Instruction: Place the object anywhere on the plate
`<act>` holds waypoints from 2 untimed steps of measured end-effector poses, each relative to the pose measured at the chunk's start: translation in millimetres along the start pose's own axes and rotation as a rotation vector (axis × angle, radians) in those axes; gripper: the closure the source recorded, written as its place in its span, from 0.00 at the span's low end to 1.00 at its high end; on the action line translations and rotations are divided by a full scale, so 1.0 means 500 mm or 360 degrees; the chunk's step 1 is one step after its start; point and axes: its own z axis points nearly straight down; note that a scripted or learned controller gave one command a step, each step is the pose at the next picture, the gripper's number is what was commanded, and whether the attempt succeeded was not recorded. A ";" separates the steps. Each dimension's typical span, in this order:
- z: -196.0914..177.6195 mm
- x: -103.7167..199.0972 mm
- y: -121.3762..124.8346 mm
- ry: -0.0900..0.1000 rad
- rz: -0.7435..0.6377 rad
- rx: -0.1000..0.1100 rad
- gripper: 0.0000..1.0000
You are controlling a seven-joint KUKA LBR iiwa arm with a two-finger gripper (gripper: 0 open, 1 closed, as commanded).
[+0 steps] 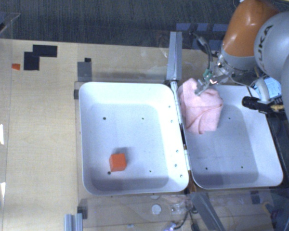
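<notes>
A crumpled pink cloth (201,110) lies in the right bin (241,172), at its far left corner, against the wall shared with the left bin. My gripper (203,86) comes down from the right and its tip meets the cloth's upper edge. The cloth bunches up under it. A small orange-red cube (118,162) rests on the floor of the left bin (135,105), near its front left corner, far from the gripper.
The arm's orange band (243,28) and grey body (279,42) hang over the right bin's far right corner. A metal post (174,57) stands behind the divider between the bins. Black and orange markers (36,57) lie on the bench at far left.
</notes>
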 end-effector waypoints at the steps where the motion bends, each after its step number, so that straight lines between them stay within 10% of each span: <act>1: -0.080 0.001 0.006 0.0000 -0.0012 -0.0002 1.00; 2: -0.064 0.103 -0.005 0.0002 -0.0655 -0.0002 1.00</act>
